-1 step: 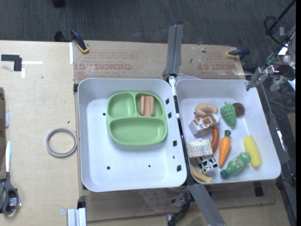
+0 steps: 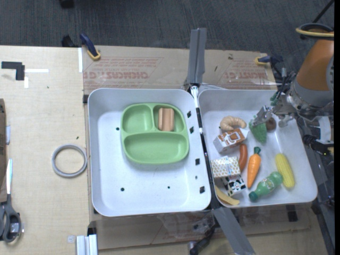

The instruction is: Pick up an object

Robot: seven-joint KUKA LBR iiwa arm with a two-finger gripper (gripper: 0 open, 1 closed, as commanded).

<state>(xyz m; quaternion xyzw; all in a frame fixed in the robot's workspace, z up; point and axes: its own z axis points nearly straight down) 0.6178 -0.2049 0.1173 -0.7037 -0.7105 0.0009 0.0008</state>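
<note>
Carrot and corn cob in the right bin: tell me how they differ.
Colour: the carrot is orange with a green top, the corn cob yellow.
Shape: the carrot tapers to a point at its lower end, the corn cob keeps an even, rounded width.
Place: the carrot lies mid-bin beside a red sausage, the corn cob nearer the right wall.
Both are toy foods lying flat in the right bin, apart from the gripper.

Pale wooden bench [image 2: 42, 116] bearing two white bins [image 2: 106, 195], tape ring [image 2: 69, 160], scissors [image 2: 10, 219].
</note>
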